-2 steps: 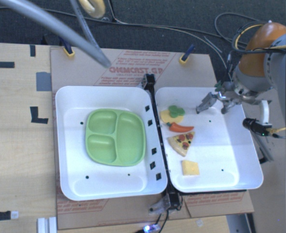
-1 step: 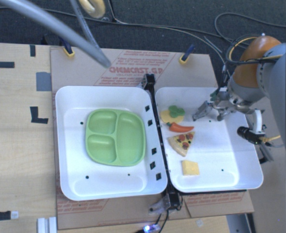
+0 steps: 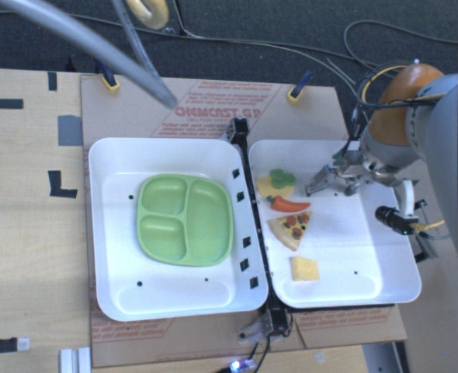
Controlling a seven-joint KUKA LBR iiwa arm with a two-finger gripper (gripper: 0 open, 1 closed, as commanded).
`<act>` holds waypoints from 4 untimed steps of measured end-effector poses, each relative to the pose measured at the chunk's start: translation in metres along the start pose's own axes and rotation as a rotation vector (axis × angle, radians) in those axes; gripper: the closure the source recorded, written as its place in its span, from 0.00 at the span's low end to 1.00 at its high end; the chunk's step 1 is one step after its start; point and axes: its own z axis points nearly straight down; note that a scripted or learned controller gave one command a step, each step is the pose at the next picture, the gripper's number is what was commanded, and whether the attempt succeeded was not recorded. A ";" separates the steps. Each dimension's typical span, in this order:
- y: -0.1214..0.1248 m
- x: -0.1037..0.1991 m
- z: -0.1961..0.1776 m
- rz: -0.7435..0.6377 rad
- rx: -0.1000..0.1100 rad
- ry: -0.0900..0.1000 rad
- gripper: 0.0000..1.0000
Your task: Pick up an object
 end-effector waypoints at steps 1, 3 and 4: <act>0.001 0.000 -0.012 -0.001 -0.005 -0.002 1.00; 0.008 0.007 -0.137 0.000 -0.006 0.003 1.00; 0.018 0.007 -0.185 0.000 -0.005 0.003 1.00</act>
